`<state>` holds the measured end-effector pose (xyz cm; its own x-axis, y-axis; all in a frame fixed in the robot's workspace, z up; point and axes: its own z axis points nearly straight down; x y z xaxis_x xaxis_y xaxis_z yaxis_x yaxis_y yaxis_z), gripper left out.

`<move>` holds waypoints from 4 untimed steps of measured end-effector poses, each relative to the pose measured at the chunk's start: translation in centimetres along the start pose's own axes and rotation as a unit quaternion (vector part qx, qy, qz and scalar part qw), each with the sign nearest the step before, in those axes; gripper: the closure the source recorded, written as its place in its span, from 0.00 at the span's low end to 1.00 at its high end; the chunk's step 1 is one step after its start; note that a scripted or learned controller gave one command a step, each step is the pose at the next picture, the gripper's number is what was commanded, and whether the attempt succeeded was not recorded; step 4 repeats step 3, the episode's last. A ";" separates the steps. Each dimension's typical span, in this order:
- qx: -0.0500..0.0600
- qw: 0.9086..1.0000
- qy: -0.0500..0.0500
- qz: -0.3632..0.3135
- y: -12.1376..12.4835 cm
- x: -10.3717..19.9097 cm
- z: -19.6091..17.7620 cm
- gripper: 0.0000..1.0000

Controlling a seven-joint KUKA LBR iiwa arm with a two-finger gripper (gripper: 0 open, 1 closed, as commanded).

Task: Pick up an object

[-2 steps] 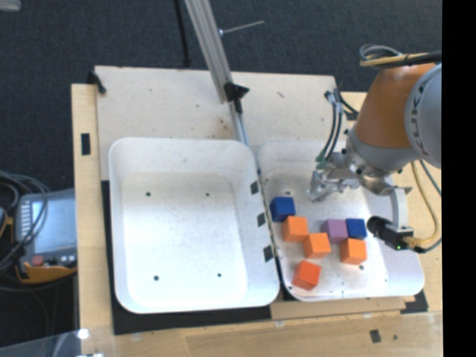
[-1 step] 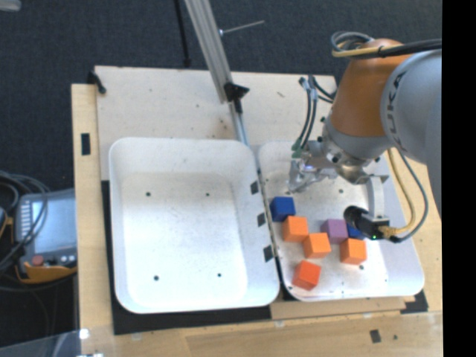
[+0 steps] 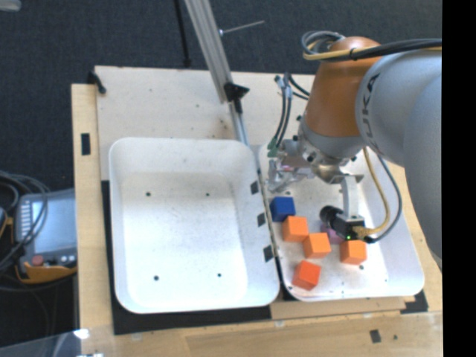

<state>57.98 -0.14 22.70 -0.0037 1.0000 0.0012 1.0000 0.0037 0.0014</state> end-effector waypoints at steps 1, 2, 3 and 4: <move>0.000 1.000 0.000 -0.002 0.5 4.7 -1.1 1.00; 0.000 1.000 0.000 -0.001 1.5 8.8 -0.7 1.00; 0.001 1.000 -0.002 0.000 1.5 8.5 -0.8 0.00; 0.001 1.000 -0.002 0.000 1.5 8.5 -0.8 0.00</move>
